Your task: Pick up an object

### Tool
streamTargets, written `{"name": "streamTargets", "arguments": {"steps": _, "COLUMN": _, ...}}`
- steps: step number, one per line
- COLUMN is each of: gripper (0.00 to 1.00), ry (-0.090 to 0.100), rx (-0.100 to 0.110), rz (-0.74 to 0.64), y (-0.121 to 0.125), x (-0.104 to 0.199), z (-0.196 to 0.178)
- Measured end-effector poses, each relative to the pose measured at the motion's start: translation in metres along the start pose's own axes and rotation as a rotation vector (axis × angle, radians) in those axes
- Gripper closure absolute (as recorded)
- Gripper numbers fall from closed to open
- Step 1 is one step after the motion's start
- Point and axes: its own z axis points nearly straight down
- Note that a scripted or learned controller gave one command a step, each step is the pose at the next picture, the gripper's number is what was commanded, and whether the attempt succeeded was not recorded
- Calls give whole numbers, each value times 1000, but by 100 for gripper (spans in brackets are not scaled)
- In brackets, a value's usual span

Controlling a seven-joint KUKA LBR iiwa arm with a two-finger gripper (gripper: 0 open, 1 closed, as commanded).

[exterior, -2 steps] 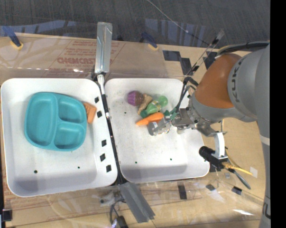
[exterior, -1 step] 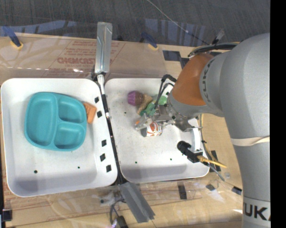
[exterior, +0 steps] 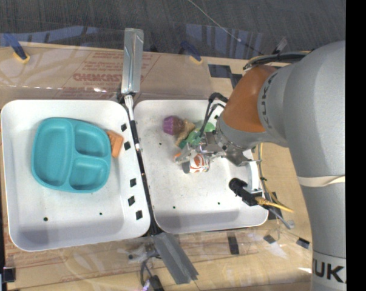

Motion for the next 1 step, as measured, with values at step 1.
{"name": "streamTargets", "arguments": {"steps": 1, "gripper": 100, "ry": 2, "rx": -7, "rz": -1, "y": 51, "x": 81, "z": -93}}
